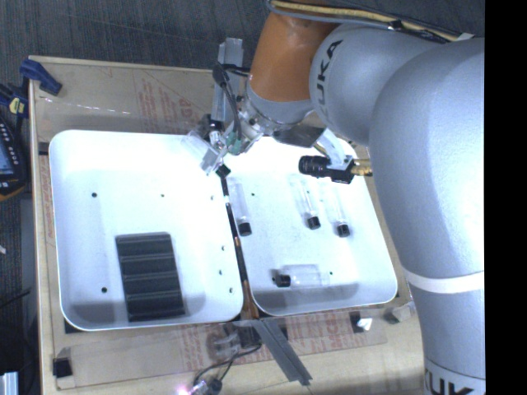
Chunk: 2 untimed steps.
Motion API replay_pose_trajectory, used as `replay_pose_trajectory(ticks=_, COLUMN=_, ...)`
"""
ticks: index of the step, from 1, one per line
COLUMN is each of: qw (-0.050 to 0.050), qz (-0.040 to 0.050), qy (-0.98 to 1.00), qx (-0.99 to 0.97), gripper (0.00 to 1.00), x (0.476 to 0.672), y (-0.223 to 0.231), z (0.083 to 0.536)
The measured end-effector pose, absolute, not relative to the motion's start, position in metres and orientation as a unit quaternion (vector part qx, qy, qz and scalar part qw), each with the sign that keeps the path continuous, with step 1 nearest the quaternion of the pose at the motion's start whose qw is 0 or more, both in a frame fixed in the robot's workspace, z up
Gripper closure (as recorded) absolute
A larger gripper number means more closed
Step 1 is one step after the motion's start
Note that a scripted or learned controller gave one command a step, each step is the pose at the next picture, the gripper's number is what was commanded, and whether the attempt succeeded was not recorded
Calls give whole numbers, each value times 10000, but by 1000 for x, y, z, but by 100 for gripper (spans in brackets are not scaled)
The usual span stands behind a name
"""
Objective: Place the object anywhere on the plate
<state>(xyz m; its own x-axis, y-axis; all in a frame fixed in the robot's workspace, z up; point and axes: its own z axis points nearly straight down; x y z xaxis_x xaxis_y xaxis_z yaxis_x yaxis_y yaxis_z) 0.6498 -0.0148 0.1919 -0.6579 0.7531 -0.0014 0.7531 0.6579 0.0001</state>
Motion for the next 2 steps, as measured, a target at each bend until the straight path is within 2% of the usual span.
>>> replay_pose_trajectory(ticks=1, qw=-25, qz=-22, qy=8200, qx=5724, gripper=100, x=564, y=3, z=191)
replay_pose_trajectory(ticks=2, qw=-19, qz=-12, qy=8511, qx=5250, gripper=100, x=486, y=-10, z=191)
